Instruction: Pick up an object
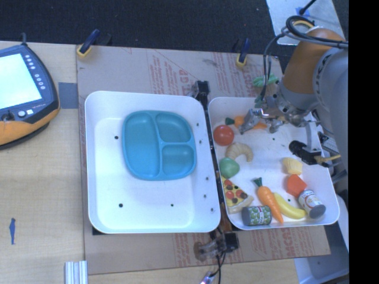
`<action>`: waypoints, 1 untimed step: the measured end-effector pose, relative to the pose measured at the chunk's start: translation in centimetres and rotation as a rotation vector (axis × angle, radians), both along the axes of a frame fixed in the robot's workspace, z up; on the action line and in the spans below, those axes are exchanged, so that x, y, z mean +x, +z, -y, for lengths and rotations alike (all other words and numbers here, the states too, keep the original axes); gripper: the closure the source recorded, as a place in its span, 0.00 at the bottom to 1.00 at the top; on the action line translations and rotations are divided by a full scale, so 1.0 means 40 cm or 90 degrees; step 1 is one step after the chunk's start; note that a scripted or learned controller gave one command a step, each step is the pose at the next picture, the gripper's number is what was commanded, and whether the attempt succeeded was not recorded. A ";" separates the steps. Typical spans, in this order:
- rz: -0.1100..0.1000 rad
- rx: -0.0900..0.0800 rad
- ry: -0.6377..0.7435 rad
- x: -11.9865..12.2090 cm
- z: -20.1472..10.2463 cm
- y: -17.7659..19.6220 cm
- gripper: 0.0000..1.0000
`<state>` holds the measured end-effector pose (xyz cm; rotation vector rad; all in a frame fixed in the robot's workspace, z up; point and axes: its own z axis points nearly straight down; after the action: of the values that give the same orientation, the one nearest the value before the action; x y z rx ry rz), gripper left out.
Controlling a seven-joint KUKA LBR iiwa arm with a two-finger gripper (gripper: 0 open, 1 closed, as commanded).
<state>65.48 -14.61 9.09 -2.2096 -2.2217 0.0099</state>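
Observation:
My gripper [261, 125] hangs over the far end of the right bin [331, 185], its fingers spread open with nothing between them. A small orange toy [239, 121] lies just left of the left fingertip [249, 125]. In front of it are a red tomato [223, 135] and a tan croissant [240, 151]. Further forward lie a green fruit [228, 167], a pizza slice [235, 195], a carrot [267, 197], a banana [289, 207] and a green can [256, 215]. A yellow piece [291, 165], a red-orange piece [295, 185] and a small tin [311, 203] sit along the right side.
The left bin [100, 176] holds a blue divided plate [160, 145]. A control pendant with a screen [23, 93] rests on the bench at far left. Clamps [87, 43] grip the board's far edge.

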 end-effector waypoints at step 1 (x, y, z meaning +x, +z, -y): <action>-0.002 0.000 0.001 0.000 0.002 0.026 1.00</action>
<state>65.47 -14.69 10.14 -2.2060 -2.2221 0.0122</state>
